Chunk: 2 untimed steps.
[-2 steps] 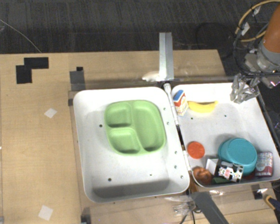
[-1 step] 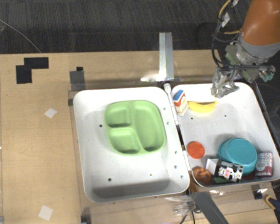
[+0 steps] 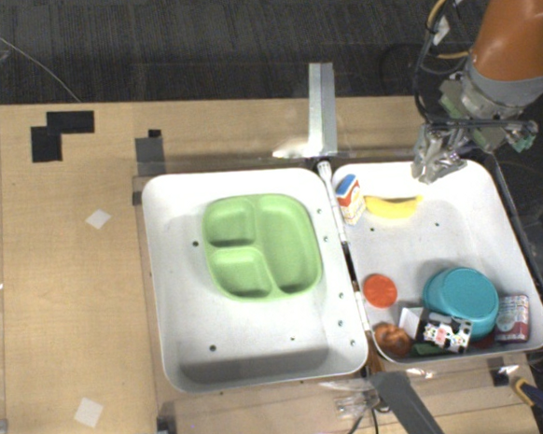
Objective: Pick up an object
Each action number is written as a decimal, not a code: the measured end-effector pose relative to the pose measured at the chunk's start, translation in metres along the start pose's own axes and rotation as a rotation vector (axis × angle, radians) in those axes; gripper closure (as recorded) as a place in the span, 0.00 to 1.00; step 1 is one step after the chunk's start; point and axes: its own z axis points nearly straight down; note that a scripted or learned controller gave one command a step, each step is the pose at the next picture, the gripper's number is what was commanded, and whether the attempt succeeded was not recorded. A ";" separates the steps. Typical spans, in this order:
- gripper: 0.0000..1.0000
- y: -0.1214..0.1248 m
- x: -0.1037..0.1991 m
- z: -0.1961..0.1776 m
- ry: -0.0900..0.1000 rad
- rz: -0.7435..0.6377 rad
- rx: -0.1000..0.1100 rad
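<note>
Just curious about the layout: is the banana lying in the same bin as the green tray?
No, the banana lies in the right bin, while the green tray sits in the left bin.

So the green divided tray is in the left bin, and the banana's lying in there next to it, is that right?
Not quite. The green divided tray is in the left bin, but the banana lies in the right bin, near its back edge beside a small carton. The camera view shows it.
</note>
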 end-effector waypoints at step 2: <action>1.00 -0.001 -0.007 -0.024 -0.019 0.000 0.007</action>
